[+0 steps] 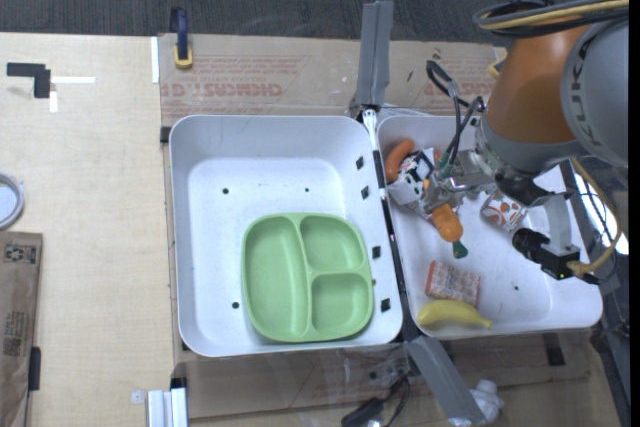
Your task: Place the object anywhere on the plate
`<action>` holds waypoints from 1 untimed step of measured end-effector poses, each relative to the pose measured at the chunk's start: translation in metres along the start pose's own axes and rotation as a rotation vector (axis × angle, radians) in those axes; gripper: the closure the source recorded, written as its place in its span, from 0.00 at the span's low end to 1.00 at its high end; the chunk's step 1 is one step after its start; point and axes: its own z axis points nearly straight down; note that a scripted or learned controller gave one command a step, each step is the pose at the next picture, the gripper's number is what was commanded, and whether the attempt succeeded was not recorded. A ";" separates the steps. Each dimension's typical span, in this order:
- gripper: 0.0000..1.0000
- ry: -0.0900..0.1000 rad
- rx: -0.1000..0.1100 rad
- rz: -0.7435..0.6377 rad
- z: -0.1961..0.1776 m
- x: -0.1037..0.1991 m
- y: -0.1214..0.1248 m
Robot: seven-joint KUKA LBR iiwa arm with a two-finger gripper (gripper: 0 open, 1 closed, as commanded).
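Note:
A light green plate point(305, 275) with three compartments lies in the left bin point(200, 215), toward its front. In the right bin point(560, 310) my gripper point(442, 187) hangs low over a cluster of objects near the bin's left wall. An orange carrot point(447, 223) with a green end lies just in front of the gripper, its top reaching up to the fingertips. Whether the carrot is touched or held is not visible. A white-and-black item point(412, 177) and an orange piece point(399, 155) lie just left of the gripper.
The right bin also holds a banana point(452, 316) at the front, an orange-and-white packet point(453, 282) behind it, and a small white-and-red cup point(503, 211) under the arm. The bins' shared wall point(385, 215) stands between plate and gripper. The arm's bulky wrist point(545, 105) covers the bin's back right.

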 end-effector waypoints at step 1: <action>1.00 0.001 -0.002 -0.456 -0.001 0.066 -0.005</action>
